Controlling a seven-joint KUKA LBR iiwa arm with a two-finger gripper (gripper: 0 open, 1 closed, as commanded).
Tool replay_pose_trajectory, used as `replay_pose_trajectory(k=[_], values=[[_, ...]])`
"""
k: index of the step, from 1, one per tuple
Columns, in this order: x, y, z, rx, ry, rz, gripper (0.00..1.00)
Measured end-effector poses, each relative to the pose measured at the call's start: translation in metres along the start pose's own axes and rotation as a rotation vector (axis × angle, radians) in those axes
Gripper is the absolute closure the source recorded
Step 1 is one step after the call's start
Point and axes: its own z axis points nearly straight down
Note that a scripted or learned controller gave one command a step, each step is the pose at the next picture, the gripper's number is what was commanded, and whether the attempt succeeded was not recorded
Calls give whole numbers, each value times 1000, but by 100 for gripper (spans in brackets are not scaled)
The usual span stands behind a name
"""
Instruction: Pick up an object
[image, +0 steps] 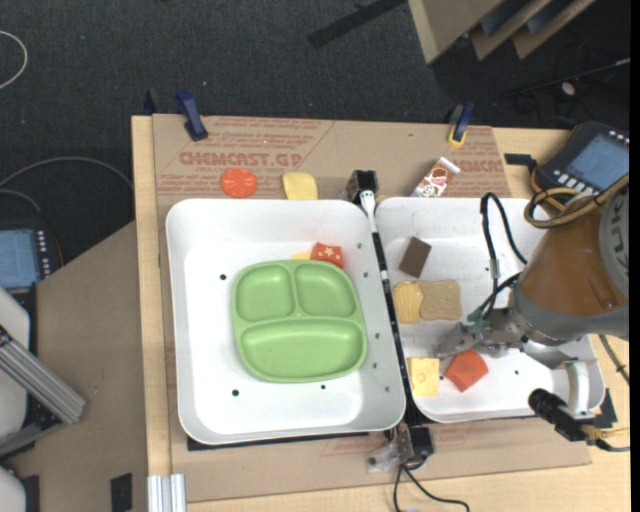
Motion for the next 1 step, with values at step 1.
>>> replay_pose_trajectory(k=[1], values=[[20,126,-4,-22,-5,-10,0]])
